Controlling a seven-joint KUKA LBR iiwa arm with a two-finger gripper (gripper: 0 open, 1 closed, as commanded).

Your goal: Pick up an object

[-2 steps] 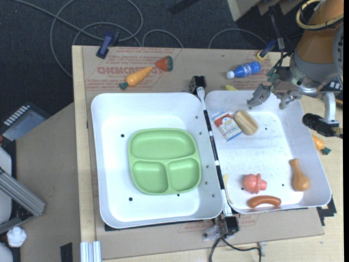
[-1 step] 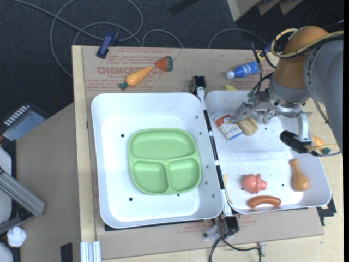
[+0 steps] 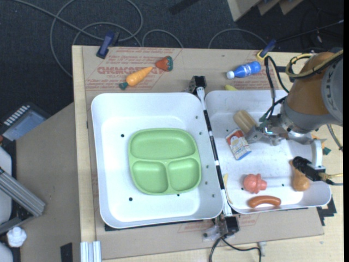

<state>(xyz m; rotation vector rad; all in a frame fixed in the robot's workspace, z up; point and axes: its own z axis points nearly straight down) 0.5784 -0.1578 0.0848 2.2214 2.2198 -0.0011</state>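
Small red-and-white carton (image 3: 239, 144) lies just beside your gripper (image 3: 260, 133) in the right bin (image 3: 272, 100); jaw state cannot be told, so centre over it before closing.

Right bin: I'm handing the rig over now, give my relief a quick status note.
Gripper: low in the right bin, beside the tan cylinder and just above the small carton.
Other items there: pink toy, sausage, orange piece.
Left bin: green divided plate.
Done: nothing lifted.
Left: grasp one object and raise it.
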